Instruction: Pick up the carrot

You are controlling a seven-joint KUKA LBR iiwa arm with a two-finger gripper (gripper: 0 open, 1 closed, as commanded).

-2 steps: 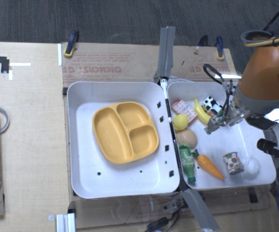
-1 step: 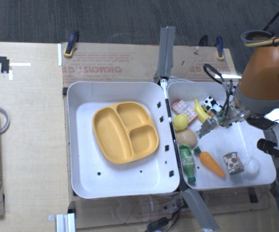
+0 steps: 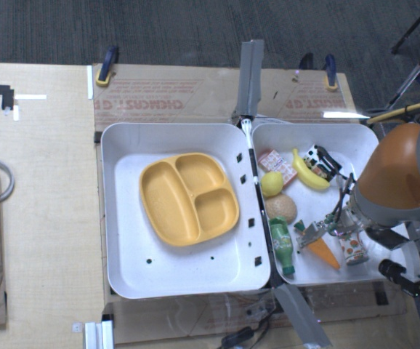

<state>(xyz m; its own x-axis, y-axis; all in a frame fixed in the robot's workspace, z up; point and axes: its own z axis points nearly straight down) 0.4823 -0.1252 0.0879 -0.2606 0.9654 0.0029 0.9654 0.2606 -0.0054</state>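
Gripper (image 3: 317,233) sits low in the right bin (image 3: 366,133), its fingers close around the carrot's green top; the carrot (image 3: 324,253) lies pointing toward five o'clock, beside a green bottle (image 3: 282,246).

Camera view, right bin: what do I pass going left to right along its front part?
Green bottle → gripper, down at the carrot's leafy end → carrot → small juice carton. The lemon, round brownish food and banana lie farther back, so I left them out.
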